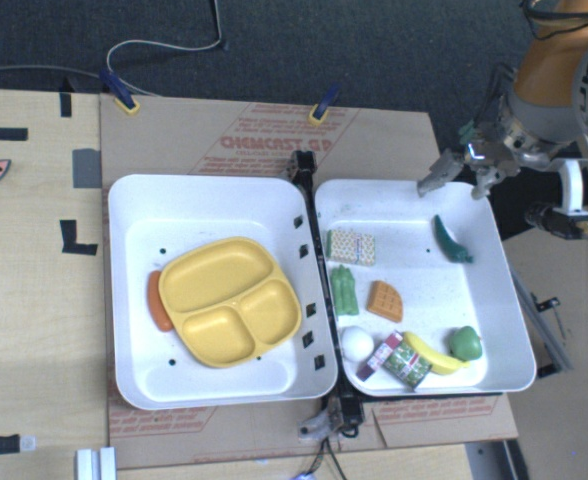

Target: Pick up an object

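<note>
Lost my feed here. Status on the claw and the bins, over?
Claw open, holding nothing, over right bin's far rim. Nearest item: dark green piece, lying free. Nothing between them.

The grey arm (549, 78) reaches in from the right, its gripper (456, 180) with jaws spread.

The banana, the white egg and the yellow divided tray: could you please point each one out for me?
banana (436, 355), camera view, middle of its curve.
white egg (356, 343), camera view, centre of its top.
yellow divided tray (219, 276), camera view, floor of its largest compartment.
</note>
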Controlling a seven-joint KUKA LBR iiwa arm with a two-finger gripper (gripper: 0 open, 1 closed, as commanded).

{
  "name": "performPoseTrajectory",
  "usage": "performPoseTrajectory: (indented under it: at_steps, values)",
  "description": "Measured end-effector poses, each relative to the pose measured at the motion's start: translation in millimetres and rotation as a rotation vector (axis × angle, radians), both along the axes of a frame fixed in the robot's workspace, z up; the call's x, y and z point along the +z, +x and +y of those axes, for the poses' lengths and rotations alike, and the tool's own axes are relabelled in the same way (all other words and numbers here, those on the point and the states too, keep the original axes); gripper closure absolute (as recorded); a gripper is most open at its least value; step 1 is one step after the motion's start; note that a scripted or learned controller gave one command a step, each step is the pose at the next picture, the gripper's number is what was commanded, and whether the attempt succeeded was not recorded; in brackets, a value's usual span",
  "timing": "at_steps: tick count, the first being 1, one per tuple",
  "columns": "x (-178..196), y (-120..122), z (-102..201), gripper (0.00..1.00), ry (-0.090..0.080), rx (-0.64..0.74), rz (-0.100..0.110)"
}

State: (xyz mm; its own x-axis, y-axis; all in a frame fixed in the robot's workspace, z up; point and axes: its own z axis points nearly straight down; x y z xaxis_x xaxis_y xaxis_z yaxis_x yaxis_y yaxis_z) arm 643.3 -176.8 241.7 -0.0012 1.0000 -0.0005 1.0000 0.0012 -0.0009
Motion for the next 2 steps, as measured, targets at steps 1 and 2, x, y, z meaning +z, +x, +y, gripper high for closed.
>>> performPoseTrajectory:
  at_steps: [1,2]
  values:
    - [-144,-5,33,0.00,-0.001,0.000,-0.004]
    - [-152,-54,58,0.00,-0.002,-0.002,-0.014]
